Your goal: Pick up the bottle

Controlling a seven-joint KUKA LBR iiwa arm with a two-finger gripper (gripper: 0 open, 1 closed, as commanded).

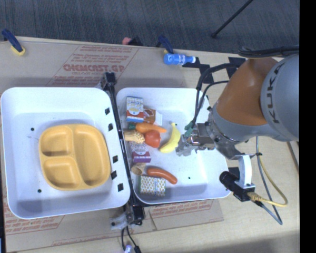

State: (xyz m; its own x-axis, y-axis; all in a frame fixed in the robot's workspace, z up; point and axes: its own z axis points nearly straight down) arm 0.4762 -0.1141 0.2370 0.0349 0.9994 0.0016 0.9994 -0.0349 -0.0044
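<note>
A small pale item with a purple label (141,155), possibly the bottle, lies on its side in the right bin (200,186), among the toy food on that bin's left side. My gripper (186,144) is low over the middle of the same bin, just right of a yellow banana (171,139) and well right of the purple-labelled item. Nothing shows as held in the gripper. The grey and orange arm (247,96) covers the bin's right part.
Around the purple-labelled item lie a red tomato (152,139), a carrot (150,127), a carton (135,108), a sausage (161,174) and a patterned box (151,186). The left bin (16,104) holds a yellow divided plate (73,156). A blue clamp (174,59) sits beyond the bins.
</note>
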